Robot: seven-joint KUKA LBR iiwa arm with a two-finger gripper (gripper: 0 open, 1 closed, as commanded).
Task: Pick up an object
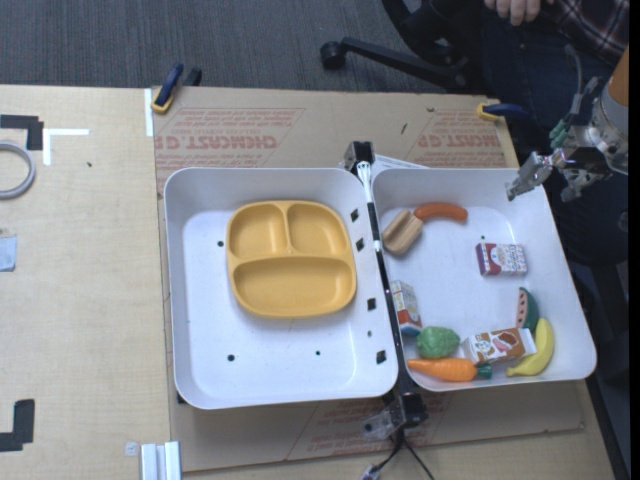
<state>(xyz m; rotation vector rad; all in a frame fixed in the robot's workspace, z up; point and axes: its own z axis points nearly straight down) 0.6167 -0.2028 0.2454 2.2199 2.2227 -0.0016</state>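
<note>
The right bin (560, 268) holds several toy foods: a bread roll (402, 232), a red sausage (441, 211), a small red and white carton (501, 259), a watermelon slice (524, 306), a banana (539, 351), a juice carton (498, 346), a carrot (445, 369), a green vegetable (437, 342) and a small packet (404, 306). My gripper (546, 180) hangs over the bin's far right corner, above and to the right of the sausage. Its fingers stand apart with nothing between them.
The left bin (190, 298) holds a yellow divided plate (292, 258). Cardboard lies under both bins. A person on an office chair (420, 28) sits beyond the bench at the top right. A blue clamp (167, 86) lies at the cardboard's far left corner.
</note>
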